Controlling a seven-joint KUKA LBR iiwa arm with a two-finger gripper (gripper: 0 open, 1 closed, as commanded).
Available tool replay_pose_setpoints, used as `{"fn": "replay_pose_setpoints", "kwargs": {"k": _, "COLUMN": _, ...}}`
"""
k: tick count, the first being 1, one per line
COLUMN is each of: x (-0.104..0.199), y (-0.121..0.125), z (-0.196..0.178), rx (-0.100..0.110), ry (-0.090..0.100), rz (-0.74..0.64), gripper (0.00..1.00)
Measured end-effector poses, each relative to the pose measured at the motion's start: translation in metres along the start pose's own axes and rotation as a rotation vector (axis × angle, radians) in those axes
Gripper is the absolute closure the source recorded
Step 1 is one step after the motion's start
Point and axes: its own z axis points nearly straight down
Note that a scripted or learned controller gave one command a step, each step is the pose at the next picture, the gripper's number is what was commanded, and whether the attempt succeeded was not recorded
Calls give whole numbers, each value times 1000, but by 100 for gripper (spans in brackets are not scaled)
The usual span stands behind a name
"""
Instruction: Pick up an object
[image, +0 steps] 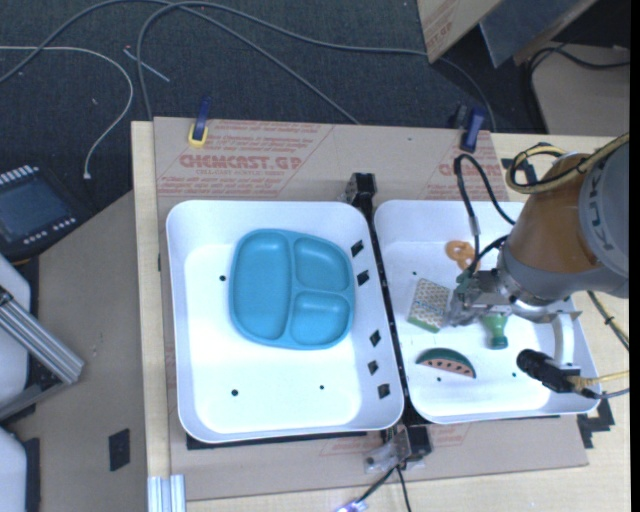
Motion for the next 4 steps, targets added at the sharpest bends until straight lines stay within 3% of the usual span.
{"fn": "replay_pose_setpoints", "kwargs": {"k": 1, "x": -2, "y": 12, "z": -54, "rx": 2, "ry": -7, "rz": -1, "gripper": 100}}
{"fn": "replay_pose_setpoints", "kwargs": {"k": 3, "x": -4, "y": 7, "z": -152, "rx": -1, "ry": -7, "rz": -1, "gripper": 100}}
{"fn": "replay_pose_setpoints", "kwargs": {"k": 4, "x": 46, "y": 4, "z": -135, "rx": 9, "ry": -2, "rz": -4, "gripper": 100}}
